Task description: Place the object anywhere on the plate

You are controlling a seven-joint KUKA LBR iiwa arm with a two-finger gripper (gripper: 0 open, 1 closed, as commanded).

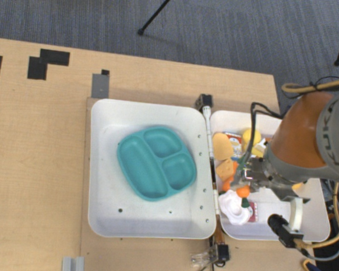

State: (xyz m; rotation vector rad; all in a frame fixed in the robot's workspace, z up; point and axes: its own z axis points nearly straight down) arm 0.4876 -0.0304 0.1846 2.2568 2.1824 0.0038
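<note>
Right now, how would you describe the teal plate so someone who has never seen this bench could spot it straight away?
Look at the left white bin of the two on the bench. The teal plate lies flat near its middle, rounded and divided into three compartments. It is apart from the toy food piled in the right bin under the gripper, and nothing else here is teal.

Teal sectioned plate (157, 162), uniform in colour and unpatterned, in the white left bin (105, 174). White right bin (320, 223) containing mixed items: a tan rounded object (222, 146), a yellow object (251, 136), orange pieces (227, 170) and a white crumpled object (234, 208). Grey arm (338, 139) with an orange band (301, 128) and black cables. Bench (32, 168) light tan, wood-toned, carrying black rectangular marks (48, 63). Floor (80, 8) grey with a fine ribbed texture.
</note>
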